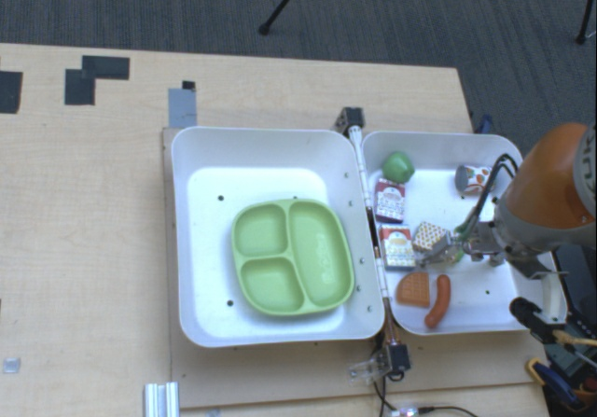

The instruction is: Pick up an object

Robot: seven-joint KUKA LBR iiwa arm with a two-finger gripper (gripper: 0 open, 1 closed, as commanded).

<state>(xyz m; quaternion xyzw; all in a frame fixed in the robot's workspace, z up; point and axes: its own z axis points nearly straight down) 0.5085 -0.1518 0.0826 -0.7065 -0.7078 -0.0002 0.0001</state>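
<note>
In the right bin (485,312), my gripper (446,254) hangs low over the middle, reaching in from the right below the arm's orange band (555,184). Its tip is right beside a small checkered piece (428,236) and a red-and-white packet (397,246). Just below it lie an orange wedge (414,289) and a red sausage (438,302). Something greenish shows under the tip, too small to make out. A second packet (389,201) and a green ball (397,166) lie toward the bin's far left corner. A small can (471,179) sits at the far side.
The left bin (201,219) holds a green divided plate (292,257). A metal divider rail (368,219) runs between the two bins. Cables and clamps sit at the bench's front edge, near the right bin.
</note>
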